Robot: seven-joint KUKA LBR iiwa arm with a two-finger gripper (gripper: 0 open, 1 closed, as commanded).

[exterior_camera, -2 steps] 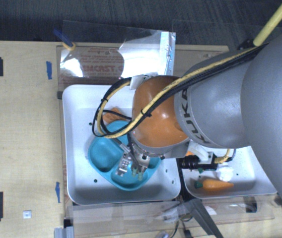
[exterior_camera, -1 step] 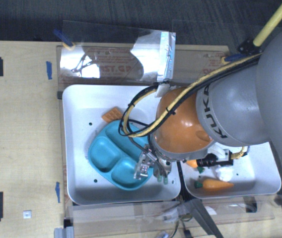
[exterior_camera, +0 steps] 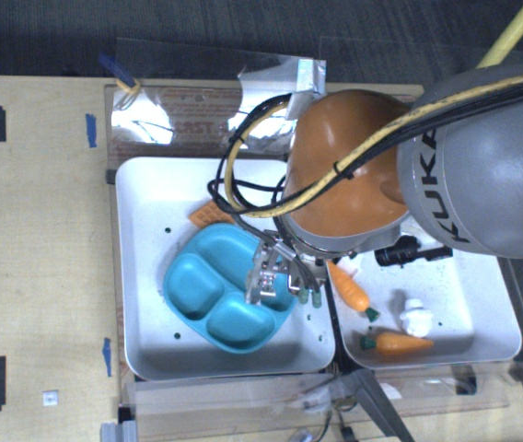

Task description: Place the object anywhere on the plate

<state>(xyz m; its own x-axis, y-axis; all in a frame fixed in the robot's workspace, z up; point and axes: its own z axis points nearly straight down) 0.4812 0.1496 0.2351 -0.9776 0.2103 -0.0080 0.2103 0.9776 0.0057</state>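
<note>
Just to the right of the gripper point(exterior_camera: 275, 279), in the right bin point(exterior_camera: 496, 339), lay a toy carrot point(exterior_camera: 349, 288). Its long axis ran on a diagonal, with the orange body toward the upper left and the green tip toward the lower right. Its upper end sat close beside the gripper body, near the wall between the two bins.

A second carrot point(exterior_camera: 400, 343) lay farther to the lower right of the gripper, in the same bin. Its long axis ran nearly level across the view, with the green end to the left and the orange tip to the right. A small white object point(exterior_camera: 416, 319) rested just above it, between the two carrots.

The gripper hung over the right edge of the blue plate point(exterior_camera: 208, 288), which sat in the left bin point(exterior_camera: 146, 247) to the left of and below the gripper. The plate was divided into compartments. The metal fingers pointed downward over the plate rim. How far apart the fingers stood could not be determined, and no object was visible between them. Whether the fingertips touched the plate could not be determined.

An orange piece point(exterior_camera: 208, 214) lay above and to the left of the gripper, at the upper edge of the plate.
</note>
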